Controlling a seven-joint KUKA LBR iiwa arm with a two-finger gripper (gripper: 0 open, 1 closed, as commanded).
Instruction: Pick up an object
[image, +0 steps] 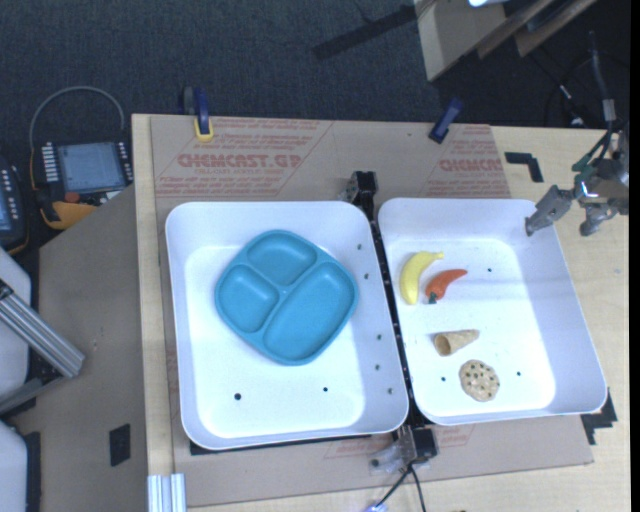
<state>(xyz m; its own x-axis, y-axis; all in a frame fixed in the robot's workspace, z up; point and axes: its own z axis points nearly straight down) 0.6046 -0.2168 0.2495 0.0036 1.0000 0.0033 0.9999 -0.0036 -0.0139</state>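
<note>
While a blue plate (286, 296) fills the left bin (200, 400), a banana (416, 274) lies in the right bin (560, 330).

Blue divided plate (286, 297), yellow banana (417, 274), 2 white bins (190, 300).

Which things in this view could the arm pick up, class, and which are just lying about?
Could be picked:
banana
red chili pepper
ice cream cone
cookie

Lying about:
blue divided plate in the left bin
handheld control pendant
clamps
</note>
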